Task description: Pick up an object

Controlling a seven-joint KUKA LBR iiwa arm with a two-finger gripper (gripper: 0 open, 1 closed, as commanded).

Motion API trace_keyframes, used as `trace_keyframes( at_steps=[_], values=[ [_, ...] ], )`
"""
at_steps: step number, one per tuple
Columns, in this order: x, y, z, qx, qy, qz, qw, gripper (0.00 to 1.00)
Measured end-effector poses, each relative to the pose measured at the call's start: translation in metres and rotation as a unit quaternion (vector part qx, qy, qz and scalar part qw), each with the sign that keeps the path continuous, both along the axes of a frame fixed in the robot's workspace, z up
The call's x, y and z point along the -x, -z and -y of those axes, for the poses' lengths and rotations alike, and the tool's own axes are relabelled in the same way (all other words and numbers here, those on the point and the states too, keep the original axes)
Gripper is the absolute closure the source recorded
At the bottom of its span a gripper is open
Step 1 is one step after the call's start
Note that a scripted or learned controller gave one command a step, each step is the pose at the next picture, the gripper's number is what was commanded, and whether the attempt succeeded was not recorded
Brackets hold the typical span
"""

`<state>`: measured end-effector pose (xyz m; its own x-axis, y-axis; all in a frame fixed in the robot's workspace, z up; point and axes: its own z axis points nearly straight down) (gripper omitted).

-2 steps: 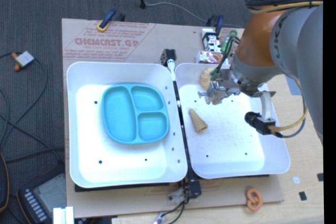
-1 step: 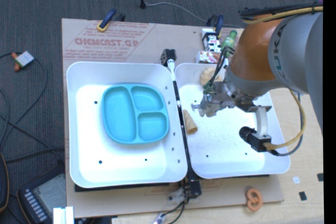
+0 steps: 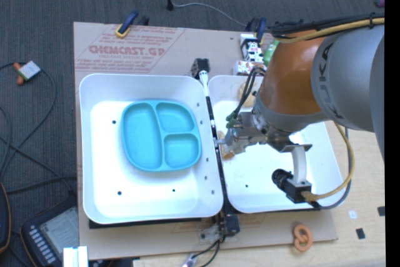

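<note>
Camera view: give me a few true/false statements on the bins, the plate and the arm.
1. The blue divided plate lies in the left bin. True.
2. The plate has two compartments. False: three.
3. The arm is over the right bin. True.
4. An orange ring lies inside the right bin. False: it lies on the board outside it.
5. The plate is tipped on its edge. False: it lies flat.
</note>
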<state>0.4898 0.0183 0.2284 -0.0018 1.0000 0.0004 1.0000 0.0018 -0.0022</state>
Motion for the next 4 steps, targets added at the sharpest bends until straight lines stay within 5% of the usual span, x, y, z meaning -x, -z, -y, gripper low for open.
trace_keyframes(
  at_steps=[2,3,4],
  values=[
    [0.007,0.045,-0.035,0.0005,0.001,-0.001,1.0,1.0],
    [0.006,0.044,0.034,0.0009,0.002,0.0,1.0,1.0],
    [0.006,0.044,0.014,0.0001,0.0,0.0,1.0,1.0]
  ],
)
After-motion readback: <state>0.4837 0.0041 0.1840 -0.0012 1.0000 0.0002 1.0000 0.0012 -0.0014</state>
